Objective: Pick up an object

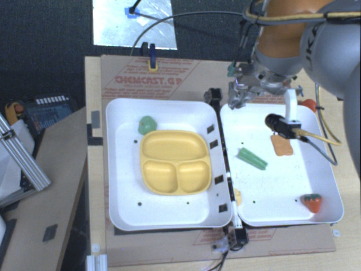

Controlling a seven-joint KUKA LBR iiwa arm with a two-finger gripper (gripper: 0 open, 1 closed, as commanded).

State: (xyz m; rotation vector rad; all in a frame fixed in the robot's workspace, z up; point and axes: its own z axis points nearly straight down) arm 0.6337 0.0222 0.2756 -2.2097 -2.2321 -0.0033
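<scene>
Camera view: tool [241, 95] hangs at the far rim of the right bin [324, 174]; whether it is spread or pressed together cannot be told. Likeliest target is the green stick [252, 158], flat on the bin floor, nearer the camera than the tool and well apart from it. Judged light, stiff, smooth plastic; grip across its narrow width at mid-length.
</scene>
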